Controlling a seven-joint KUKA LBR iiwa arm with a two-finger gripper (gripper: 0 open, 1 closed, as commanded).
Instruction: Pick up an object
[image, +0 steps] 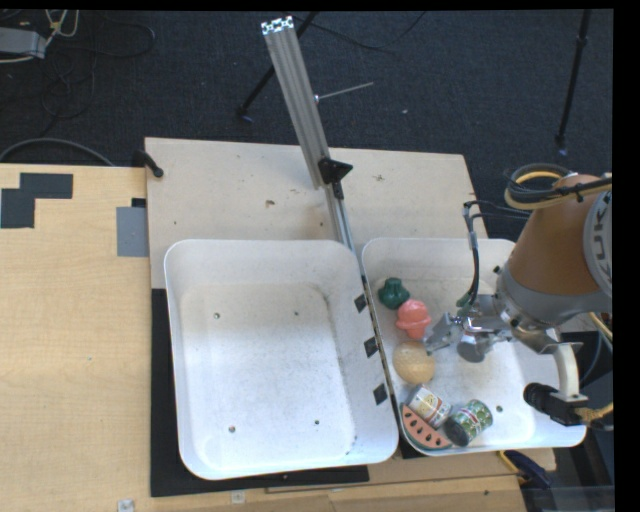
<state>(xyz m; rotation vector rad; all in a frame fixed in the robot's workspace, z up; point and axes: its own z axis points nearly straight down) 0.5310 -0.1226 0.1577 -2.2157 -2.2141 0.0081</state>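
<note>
Gripper (440, 335) low in right bin (500, 260), beside pink toy (413, 318), finger state unclear, nothing visibly held

Arm (560, 255) reaching in, gripper (447, 335) lowered

Matt white plastic bins (200, 290), pale wood-grain table (60, 330), ribbed bare-metal rail (300, 100), shiny metal gripper (445, 335), glossy orange arm band (555, 250)

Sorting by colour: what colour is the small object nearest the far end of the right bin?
Dark green, seen in the camera view.
</note>
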